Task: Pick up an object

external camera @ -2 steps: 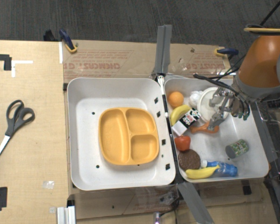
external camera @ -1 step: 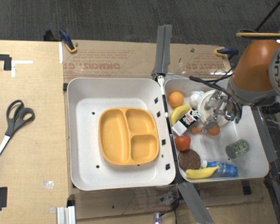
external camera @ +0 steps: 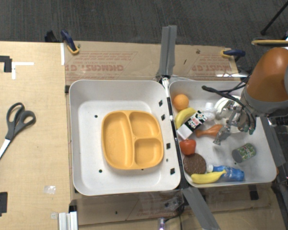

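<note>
Claw [external camera: 223,137] sits low in the right bin [external camera: 266,174]; finger state cannot be told. Carrot [external camera: 210,131] lies just left of it — green can [external camera: 243,152] to its right, nothing seen gripped.

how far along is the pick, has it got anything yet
Nothing looks picked yet. The pincer hangs low in the right bin, close above the carrot, with nothing visibly lifted. The orange, two bananas, tomato and green can all lie on the bin floor. Still left: closing on one item and raising it. The yellow tray sits alone in the left bin.
</note>
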`<state>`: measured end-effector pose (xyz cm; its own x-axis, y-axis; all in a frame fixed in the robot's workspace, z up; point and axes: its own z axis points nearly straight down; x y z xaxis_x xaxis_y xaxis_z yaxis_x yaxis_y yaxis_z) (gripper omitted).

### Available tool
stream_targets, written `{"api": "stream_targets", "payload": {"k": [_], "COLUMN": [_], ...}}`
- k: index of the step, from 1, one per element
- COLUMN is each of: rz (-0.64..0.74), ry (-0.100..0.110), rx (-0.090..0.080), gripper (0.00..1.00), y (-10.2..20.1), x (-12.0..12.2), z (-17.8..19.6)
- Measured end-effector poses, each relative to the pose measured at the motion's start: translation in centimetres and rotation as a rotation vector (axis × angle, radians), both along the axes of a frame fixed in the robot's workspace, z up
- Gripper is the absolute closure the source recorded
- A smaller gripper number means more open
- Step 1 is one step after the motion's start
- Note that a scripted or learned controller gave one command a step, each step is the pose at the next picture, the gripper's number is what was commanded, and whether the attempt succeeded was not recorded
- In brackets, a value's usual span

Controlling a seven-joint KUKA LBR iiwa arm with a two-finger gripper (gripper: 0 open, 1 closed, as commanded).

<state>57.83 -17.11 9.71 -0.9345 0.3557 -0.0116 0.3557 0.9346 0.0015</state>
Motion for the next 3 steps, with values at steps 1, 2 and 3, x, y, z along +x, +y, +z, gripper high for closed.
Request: {"api": "stream_targets", "payload": {"k": [1, 2, 3], "rz": [-0.102, -0.141, -0.292], "ry": [0.006, 0.010, 0.007], "rx": [0.001, 0.003, 0.003], "gripper": [0.00, 0.00, 0.00], "y": [6.2, 6.4, 0.5], "x": [4.2, -3.2, -3.5], "z": [-0.3, -0.5, 3.6]}}
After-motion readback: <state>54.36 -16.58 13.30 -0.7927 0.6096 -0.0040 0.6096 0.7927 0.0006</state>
